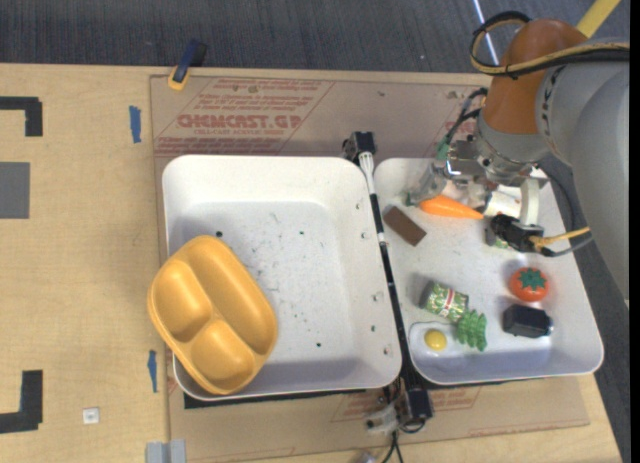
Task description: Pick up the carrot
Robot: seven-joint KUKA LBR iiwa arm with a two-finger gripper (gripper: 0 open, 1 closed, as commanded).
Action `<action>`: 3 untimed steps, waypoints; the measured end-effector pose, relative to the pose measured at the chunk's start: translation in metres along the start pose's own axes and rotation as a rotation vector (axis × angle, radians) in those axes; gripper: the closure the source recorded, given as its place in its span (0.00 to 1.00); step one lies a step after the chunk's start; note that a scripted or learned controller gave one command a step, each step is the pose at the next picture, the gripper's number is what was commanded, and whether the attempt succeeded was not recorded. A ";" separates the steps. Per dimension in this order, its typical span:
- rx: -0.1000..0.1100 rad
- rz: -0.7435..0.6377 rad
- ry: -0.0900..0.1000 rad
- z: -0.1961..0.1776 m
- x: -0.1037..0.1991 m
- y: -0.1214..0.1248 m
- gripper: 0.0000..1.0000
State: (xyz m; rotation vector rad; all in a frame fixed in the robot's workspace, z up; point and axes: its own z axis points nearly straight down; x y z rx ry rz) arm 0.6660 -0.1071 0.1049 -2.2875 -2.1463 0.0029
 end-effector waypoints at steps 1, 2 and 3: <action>-0.004 -0.036 -0.002 0.020 -0.003 -0.041 0.00; -0.008 -0.034 -0.001 0.009 -0.002 -0.040 1.00; -0.006 0.142 -0.002 -0.144 0.050 -0.053 1.00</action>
